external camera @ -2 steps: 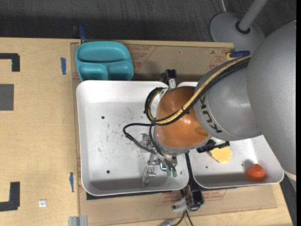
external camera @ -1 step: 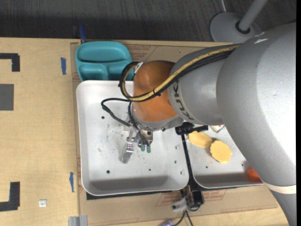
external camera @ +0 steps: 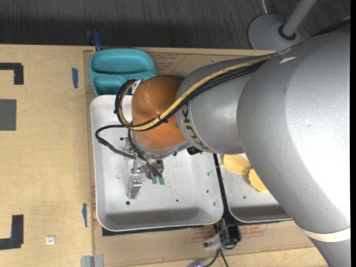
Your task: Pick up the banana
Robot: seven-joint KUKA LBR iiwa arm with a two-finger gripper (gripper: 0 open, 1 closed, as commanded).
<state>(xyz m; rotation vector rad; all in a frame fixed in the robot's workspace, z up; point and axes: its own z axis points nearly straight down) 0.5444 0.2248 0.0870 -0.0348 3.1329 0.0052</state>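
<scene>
The banana (external camera: 238,164) is a yellow shape lying in the right bin (external camera: 250,211), close to the divider, and my arm hides part of it. My gripper (external camera: 146,182) hangs over the middle of the left bin (external camera: 111,204), well to the left of the banana. One silver finger (external camera: 134,187) and one green-tipped finger (external camera: 158,177) stand apart, so the gripper is open with nothing between them.
A teal plastic object (external camera: 121,69) sits at the far rim of the left bin. The grey arm (external camera: 278,121) and its orange band (external camera: 157,113) cover most of the right bin. Small dark specks dot the left bin's floor. A brown bench (external camera: 44,149) surrounds the bins.
</scene>
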